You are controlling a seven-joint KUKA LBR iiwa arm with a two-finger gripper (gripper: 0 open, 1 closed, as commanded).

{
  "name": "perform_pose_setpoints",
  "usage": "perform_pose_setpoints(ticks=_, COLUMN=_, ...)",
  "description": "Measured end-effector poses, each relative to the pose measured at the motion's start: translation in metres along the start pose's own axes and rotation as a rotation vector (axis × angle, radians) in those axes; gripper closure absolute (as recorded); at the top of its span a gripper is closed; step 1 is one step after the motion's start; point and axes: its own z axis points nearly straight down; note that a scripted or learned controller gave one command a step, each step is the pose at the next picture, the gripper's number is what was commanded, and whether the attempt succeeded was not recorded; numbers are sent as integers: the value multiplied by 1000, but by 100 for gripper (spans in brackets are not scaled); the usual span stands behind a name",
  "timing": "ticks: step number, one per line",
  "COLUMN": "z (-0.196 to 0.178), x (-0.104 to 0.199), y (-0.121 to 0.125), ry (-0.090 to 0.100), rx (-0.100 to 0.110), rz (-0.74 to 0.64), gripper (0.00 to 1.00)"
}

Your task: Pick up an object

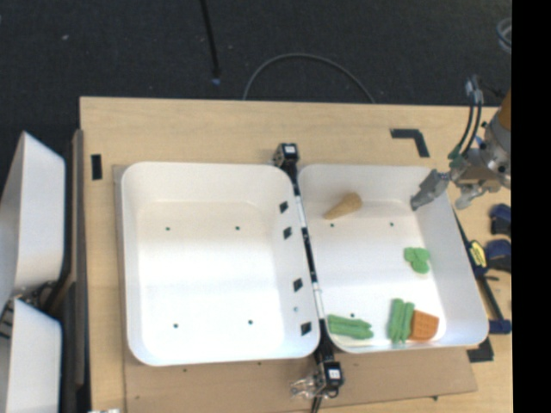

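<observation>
Gripper [446,188] is seen open and empty over the right bin's [456,256] far right rim; the tan cone [343,206] nearby should be approached squarely, then closed on.

The gripper [448,189] hangs open over the right bin's [370,269] far right rim. Inside lie a tan cone [343,206], green pieces [400,320] and an orange block [424,324].
</observation>
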Motion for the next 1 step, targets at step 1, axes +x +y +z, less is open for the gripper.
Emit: perform_pose_setpoints(ticks=1, z=84, x=61, y=29, ry=1, rx=4, rz=-6, gripper=0)
